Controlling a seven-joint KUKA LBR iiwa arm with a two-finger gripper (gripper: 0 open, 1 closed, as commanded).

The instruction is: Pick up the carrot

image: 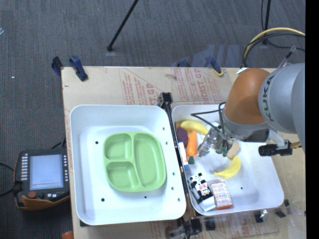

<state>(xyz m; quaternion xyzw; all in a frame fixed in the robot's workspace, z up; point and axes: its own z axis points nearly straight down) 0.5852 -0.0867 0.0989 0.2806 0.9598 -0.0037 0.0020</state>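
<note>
Camera view: end effector (pixel 213 144), finger state impossible to tell, hovers just right of the carrot (pixel 192 143) lying in the right bin (pixel 271 183), not yet lifted.

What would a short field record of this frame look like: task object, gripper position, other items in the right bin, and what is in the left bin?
task object: carrot, lying in the right bin near its left wall
gripper: gripper low over the right bin, just right of the carrot
carrot held: no, not between the fingers
right bin, other items: two bananas, purple item, red box, black-and-white item
left bin: left bin holding a green divided plate
</note>
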